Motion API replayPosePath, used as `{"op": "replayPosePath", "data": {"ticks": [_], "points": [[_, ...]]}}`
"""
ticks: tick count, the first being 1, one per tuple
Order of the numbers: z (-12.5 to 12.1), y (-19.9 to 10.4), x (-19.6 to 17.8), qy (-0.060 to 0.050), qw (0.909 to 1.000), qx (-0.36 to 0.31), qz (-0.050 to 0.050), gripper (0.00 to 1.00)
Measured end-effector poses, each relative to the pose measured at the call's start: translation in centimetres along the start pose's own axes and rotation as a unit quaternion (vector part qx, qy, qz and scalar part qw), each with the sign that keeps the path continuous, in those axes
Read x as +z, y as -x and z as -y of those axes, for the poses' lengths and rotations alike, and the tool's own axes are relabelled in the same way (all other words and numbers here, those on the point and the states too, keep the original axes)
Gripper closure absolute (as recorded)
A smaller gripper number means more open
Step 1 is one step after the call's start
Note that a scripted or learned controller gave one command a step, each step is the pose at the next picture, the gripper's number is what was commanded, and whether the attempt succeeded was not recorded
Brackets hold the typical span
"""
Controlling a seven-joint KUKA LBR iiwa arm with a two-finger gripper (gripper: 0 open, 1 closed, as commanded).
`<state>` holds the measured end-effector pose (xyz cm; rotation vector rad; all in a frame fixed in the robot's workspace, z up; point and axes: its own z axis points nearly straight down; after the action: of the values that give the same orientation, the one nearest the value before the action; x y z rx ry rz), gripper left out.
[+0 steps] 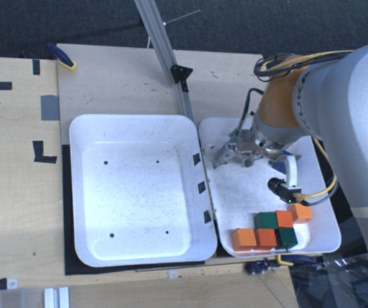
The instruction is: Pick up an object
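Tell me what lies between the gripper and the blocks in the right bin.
Bare white bin floor separates the gripper from the blocks, per the camera view.

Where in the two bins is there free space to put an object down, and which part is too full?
The left bin has its whole floor bare between its four walls. In the right bin, a bare strip lies between the gripper and the blocks. The blocks crowd the near edge; the arm covers the far part.

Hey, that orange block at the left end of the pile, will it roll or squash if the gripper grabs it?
Probably neither. The orange block looks flat-faced and boxy, so it should sit still, not roll. It looks rigid. Packed against other blocks near the bin wall, it may be awkward to grip.
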<state>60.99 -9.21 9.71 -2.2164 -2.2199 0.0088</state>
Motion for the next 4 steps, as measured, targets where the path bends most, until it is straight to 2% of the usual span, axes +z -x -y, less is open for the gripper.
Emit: {"op": "replayPosePath", "data": {"ticks": [1, 2, 4], "points": [[-0.1, -0.1, -1.3, 0.002, 1.0000, -0.001, -0.001, 1.00], [0.8, -0.2, -6.4, 0.005, 1.0000, 0.000, 0.000, 1.00], [0.0, -1.1, -16.6, 0.006, 1.0000, 0.000, 0.000, 1.00]]}}
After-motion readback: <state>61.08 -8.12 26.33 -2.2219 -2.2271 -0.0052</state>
